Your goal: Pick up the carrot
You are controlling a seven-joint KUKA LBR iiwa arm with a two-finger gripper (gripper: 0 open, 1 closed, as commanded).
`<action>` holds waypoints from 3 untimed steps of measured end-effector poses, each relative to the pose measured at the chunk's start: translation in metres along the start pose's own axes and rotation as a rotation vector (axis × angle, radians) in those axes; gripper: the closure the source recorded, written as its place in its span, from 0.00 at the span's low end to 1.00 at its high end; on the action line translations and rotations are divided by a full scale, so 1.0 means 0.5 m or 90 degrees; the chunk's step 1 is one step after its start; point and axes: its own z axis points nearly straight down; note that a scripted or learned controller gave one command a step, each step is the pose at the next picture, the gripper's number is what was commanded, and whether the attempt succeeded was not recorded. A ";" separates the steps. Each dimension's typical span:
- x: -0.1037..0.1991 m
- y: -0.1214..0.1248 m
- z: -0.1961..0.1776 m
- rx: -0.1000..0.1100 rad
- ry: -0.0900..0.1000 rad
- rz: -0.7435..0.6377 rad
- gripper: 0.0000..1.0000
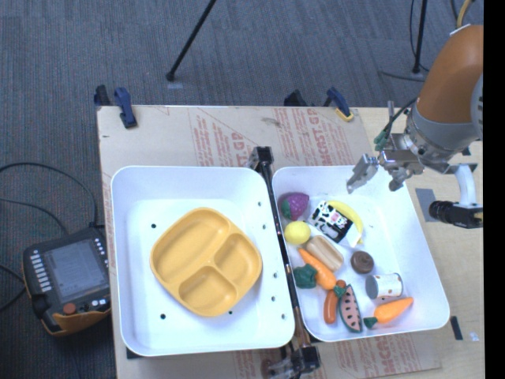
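My gripper point(377, 174) hangs over the back edge of the right bin point(430, 251), fingers spread with nothing between them. From there the carrot I take to be the target lies toward the front of that same bin, so the coming move, as I judge it, runs forward and down into the pile.

Starting at the front: an orange carrot point(392, 311) with a green tuft sits near the front right corner, its long axis roughly side to side, tip tilted up to the right. Just left of it lies a watermelon slice point(348, 308), and just behind it a small grey can point(387, 285).

Further in, a second carrot point(318, 271) lies on a diagonal, leafy end at the front left, pressed against a hot dog point(324, 253). I can't tell which of the two is meant; the front one looks freer to grasp.

Further back are a lemon point(297, 233), a banana point(348, 217) and a purple fruit point(294, 204), near my gripper.

The left bin point(130, 212) bears a yellow tray point(207, 260).
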 end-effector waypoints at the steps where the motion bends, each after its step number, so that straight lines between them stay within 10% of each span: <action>1: 0.060 -0.062 0.233 -0.002 -0.001 -0.175 0.00; 2: 0.092 -0.162 0.269 -0.039 -0.019 -0.225 0.00; 3: 0.060 -0.237 0.312 0.001 0.001 0.060 0.00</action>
